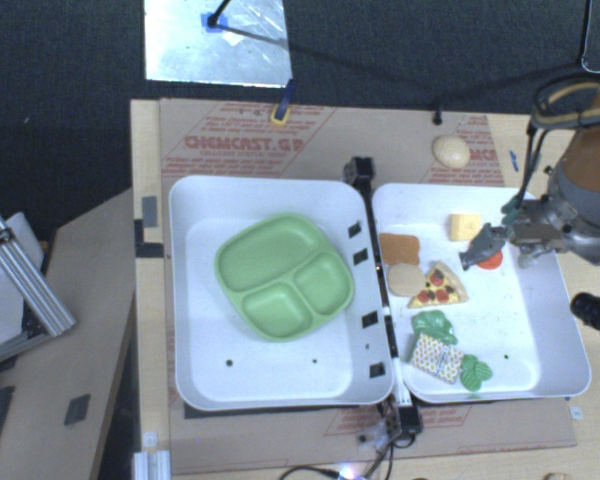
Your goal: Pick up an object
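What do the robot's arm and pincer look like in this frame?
The grey metal arm carries an orange-brown band above its wrist. Dark cables loop around the top of that band. The pincer is dark grey, with short, blocky fingers on a lighter grey, boxy wrist housing.

Pincer [483, 249] hovers above a red piece [492, 260] (right bin [555, 313]).

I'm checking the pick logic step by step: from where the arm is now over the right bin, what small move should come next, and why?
Probably a short descent straight down. The end effector hangs over the right bin, right above a small red piece that lies apart from the yellow block and the pizza slice. Nothing shows between its fingers, so lowering onto the red piece seems the nearest pick.
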Controlling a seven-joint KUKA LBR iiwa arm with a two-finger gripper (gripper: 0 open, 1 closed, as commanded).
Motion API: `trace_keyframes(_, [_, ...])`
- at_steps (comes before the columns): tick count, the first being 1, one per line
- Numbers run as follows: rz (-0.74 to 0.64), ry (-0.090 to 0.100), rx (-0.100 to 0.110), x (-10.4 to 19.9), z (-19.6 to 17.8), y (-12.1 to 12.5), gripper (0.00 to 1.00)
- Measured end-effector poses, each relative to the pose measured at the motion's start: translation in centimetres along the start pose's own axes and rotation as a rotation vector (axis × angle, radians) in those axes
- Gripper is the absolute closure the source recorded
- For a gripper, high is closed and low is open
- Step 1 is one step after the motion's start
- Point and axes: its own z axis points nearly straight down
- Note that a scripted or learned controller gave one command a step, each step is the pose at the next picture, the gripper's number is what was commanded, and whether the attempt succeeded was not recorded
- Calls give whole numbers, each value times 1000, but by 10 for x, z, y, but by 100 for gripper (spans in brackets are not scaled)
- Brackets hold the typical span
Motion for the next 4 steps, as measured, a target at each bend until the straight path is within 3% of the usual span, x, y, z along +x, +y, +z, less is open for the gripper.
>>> trace_keyframes(1, [-2,-1,-9,0,-4,2,0])
trace_keyframes(2, [1,-1,-5,-8,42,2,0])
trace_keyframes(4, [1,0,-3,-11,167,4,0])
